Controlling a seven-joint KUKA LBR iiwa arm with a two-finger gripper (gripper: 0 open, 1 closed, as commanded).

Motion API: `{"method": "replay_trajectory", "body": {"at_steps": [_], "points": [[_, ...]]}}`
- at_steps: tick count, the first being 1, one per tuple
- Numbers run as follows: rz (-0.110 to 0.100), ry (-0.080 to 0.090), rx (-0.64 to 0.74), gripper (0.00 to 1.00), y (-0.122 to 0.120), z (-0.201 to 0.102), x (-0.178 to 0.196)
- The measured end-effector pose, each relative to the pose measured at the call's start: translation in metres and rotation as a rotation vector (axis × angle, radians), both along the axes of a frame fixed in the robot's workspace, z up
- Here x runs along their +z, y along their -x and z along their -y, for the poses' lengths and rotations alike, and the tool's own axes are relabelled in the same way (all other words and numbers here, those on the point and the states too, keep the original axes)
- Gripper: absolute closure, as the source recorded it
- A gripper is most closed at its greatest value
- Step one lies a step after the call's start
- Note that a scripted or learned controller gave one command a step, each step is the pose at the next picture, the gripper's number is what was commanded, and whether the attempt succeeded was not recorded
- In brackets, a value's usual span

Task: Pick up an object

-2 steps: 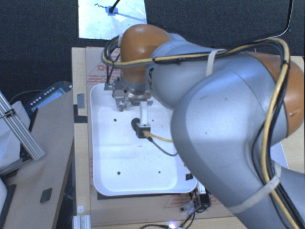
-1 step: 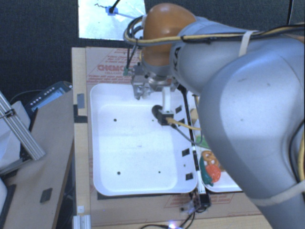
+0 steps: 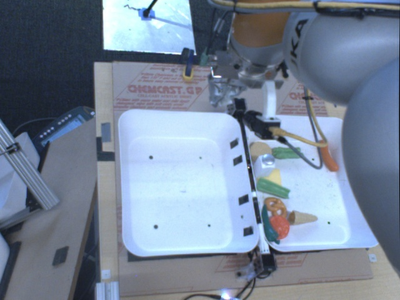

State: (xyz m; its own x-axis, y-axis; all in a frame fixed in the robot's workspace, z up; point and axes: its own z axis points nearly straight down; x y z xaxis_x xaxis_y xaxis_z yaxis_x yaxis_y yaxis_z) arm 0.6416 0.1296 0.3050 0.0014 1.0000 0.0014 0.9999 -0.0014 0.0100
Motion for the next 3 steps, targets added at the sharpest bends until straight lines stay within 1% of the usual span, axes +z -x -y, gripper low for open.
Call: {"method": "replay_trajectory", "body": {"at_steps": [1, 2, 3], "points": [[-0.015, 0.001, 0.009, 1.0, -0.011, -0.054, -0.122], [-0.002, 0.0, 0.003, 1.0, -0.028, -0.039, -0.045], [-0.01, 0.0, 0.01, 1.0, -0.026, -0.101, -0.109]]}}
